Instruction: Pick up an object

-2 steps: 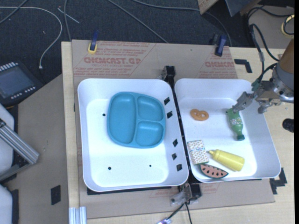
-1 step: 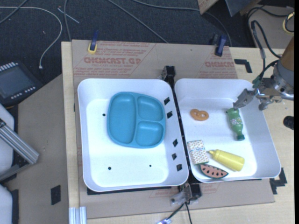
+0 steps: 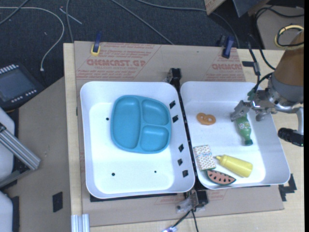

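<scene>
Objects for picking lie in the right bin point(image 3: 275, 144), at the right of the frame. Nearest the lower edge: a watermelon slice point(image 3: 221, 178) against the bin's lower rim, a yellow bottle point(image 3: 235, 165) just above it, and a small patterned packet point(image 3: 204, 157) touching the slice's left end, near the wall between the bins. Bare white floor sits mid-bin, between these and a pretzel point(image 3: 206, 119) higher up, which lies apart from everything. A green bottle point(image 3: 244, 131) lies toward the right wall, long axis roughly up-down in frame.

Left bin point(image 3: 96, 158) holds a blue divided plate point(image 3: 141, 123) in its upper half; lower half bare.

Both bins rest on a cardboard-covered surface point(image 3: 77, 129) with blue clamps point(image 3: 96, 46) at the upper edge. Dark floor with cables at the top of the frame.

Arm enters from the right edge, wrist bent down over the right bin's upper right. Pincer point(image 3: 243, 111) sits at the green bottle's upper end; whether its fingers are spread or closed, cannot tell.
</scene>
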Controlling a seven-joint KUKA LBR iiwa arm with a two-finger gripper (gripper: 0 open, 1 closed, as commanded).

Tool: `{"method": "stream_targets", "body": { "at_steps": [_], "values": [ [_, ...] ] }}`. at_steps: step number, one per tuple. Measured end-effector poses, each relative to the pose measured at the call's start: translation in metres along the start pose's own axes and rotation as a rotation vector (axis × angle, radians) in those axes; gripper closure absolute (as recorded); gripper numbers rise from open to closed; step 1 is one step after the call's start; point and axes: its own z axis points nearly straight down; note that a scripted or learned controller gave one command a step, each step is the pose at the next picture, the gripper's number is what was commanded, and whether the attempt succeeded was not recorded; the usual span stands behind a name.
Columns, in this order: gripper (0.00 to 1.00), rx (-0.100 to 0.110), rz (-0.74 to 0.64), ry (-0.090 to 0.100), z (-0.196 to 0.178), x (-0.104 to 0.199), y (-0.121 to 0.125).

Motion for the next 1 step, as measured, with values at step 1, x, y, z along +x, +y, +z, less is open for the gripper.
{"method": "stream_targets", "body": {
  "at_steps": [1],
  "values": [
    [0.00, -0.002, 0.000, -0.001, 0.0432, 0.0032, 0.0040]
  ]
}}
